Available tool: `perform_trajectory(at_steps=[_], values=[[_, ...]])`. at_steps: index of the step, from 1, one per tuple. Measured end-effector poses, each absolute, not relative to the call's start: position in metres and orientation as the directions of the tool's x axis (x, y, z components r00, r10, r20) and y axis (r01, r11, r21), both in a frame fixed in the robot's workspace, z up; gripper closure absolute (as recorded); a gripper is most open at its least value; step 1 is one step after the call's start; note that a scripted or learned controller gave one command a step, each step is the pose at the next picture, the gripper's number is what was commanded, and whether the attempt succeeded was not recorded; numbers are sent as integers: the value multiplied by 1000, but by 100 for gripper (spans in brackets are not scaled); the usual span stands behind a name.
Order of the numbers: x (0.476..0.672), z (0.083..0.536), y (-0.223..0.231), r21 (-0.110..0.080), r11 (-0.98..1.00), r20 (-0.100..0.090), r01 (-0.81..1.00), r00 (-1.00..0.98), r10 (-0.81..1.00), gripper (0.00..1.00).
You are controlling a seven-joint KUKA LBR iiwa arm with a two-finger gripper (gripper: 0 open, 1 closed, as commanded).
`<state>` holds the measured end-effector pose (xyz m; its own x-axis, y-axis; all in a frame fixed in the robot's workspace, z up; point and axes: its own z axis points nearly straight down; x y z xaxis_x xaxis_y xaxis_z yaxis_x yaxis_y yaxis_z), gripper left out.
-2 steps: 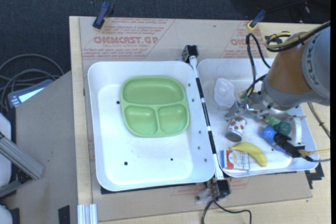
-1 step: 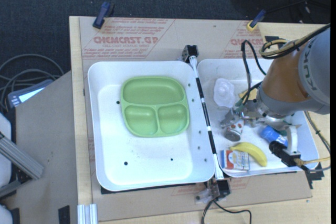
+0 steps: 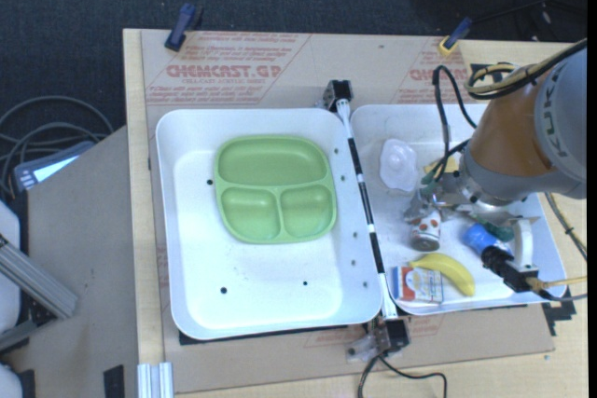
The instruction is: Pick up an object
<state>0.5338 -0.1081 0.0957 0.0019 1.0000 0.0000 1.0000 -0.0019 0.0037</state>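
Grey arm w/ its gripper [image 3: 431, 200] low in the right bin [image 3: 371, 130], by a small spotted can [image 3: 428, 229].
Can't tell if it's open or shut. To grab well: go straight down over the can, squeeze its middle, lift slow. Don't bump the banana [image 3: 448, 272] or clear cup [image 3: 398, 164] nearby.

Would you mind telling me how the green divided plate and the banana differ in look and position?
The green divided plate is broad, flat and pale green with three compartments; the banana is small, curved and yellow. The plate lies alone in the left bin, while the banana sits among other items near the front of the right bin, beside a small carton. Both rest in white bins, and the end effector holds neither.
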Motion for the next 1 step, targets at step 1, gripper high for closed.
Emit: perform_trajectory(at_steps=[1], values=[[549,185,-41,1,1,1,1000,-1,1000,100]])
